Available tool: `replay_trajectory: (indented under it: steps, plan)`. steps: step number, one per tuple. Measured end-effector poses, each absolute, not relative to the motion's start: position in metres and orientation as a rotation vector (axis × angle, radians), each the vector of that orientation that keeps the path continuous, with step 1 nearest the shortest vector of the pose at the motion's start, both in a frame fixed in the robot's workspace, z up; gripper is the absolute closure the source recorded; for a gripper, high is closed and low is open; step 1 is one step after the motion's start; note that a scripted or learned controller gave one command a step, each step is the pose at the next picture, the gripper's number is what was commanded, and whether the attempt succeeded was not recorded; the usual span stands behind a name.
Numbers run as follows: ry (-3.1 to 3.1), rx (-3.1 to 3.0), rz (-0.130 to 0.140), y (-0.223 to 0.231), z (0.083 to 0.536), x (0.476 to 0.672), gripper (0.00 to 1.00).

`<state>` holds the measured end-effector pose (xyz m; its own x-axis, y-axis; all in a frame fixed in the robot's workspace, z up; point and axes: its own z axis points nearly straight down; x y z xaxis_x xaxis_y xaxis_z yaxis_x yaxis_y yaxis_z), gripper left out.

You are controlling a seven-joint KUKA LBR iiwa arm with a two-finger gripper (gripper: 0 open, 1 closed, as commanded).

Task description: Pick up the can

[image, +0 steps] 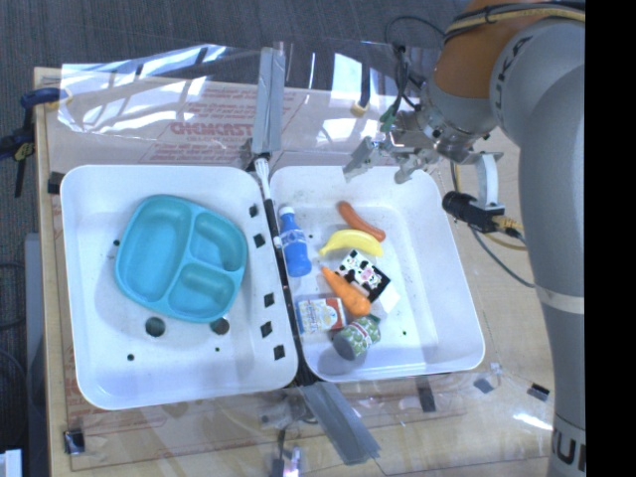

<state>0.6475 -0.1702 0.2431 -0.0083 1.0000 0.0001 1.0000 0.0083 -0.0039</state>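
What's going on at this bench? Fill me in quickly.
A grey robot arm reaches in from the right, its hand open over the back edge of the right bin and holding nothing. The can it is meant to pick up lies near the bin's front, beside a small carton, a carrot, a banana, a sausage and a blue bottle. The left bin holds a blue divided tray. The pick has not happened yet.

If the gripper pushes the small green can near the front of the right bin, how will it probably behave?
The small green can lies on its side, so it would probably roll. It touches the small carton and the orange carrot, so these may shift too. Its rounded wall may slip from the gripper.
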Motion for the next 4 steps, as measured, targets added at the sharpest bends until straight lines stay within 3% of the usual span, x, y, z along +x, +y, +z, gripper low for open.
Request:
replay_trajectory:
  steps: [1,2,3,4]
  plan:
    - [-2.372,-2.059,0.001,-0.111,0.278,0.65,0.0]
    - [-2.308,-2.128,0.005,-0.138,0.205,0.656,0.0]
    - [-2.512,-1.881,0.003,-0.168,0.117,0.56,0.0]
    - [-2.345,-2.088,0.002,-0.21,0.116,0.476,0.0]
